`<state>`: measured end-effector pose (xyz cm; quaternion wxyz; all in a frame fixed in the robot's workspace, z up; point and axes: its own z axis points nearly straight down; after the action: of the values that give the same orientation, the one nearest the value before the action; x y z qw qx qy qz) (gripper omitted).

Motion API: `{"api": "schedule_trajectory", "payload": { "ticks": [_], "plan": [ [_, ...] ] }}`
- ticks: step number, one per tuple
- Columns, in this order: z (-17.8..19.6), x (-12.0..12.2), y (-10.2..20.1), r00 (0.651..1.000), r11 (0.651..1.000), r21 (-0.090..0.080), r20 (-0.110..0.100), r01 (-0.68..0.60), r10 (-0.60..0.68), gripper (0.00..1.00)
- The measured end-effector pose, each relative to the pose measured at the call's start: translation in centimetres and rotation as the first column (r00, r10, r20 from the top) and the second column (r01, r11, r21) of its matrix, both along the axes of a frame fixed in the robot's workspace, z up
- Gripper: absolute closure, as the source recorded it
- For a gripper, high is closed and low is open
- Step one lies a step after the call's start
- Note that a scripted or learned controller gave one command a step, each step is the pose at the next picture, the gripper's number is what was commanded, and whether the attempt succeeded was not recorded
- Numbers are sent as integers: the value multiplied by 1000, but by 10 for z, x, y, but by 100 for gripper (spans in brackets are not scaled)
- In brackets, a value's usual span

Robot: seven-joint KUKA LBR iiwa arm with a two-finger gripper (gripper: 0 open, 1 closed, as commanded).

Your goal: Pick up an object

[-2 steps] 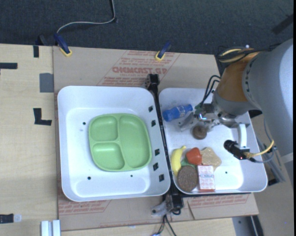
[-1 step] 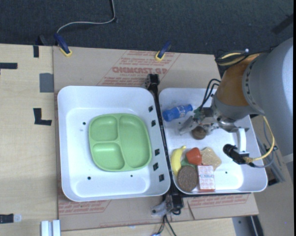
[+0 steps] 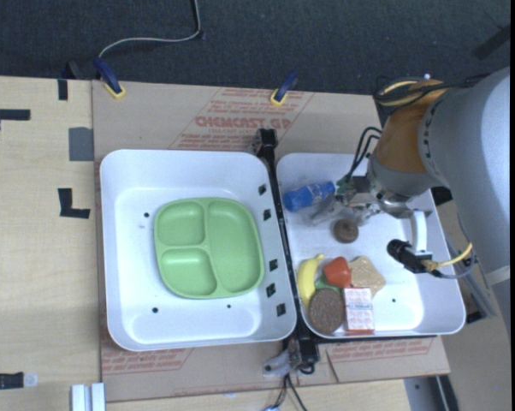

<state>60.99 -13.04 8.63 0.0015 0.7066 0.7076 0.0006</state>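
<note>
Gripper (image 3: 353,202) half hidden under wrist, grip unreadable (blue bottle (image 3: 307,196) beside it). Right bin (image 3: 429,311): seven items. Left bin (image 3: 121,229): one green plate (image 3: 210,247).

- My worktop (image 3: 35,255) is pale wood with black tape marks (image 3: 69,204).
- A printed cardboard sheet (image 3: 198,122) lies on it, held by blue-and-yellow clamps (image 3: 109,81).
- Beyond lies dark carpet (image 3: 283,15), crossed by a white cable (image 3: 176,32).

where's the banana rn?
The banana lies in the right bin, at its left wall near the front, touching the red tomato-like piece and just above the round brown patty.
</note>
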Motion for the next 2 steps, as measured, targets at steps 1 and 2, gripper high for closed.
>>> {"api": "schedule_trajectory", "payload": {
  "ticks": [1, 2],
  "plan": [
    [0, -20, 3, 1000, 1000, -2, 2, 0, 0, 0],
    [10, -20, 2, 1000, 1000, -3, 2, 0, 0, 100]
  ]
}}
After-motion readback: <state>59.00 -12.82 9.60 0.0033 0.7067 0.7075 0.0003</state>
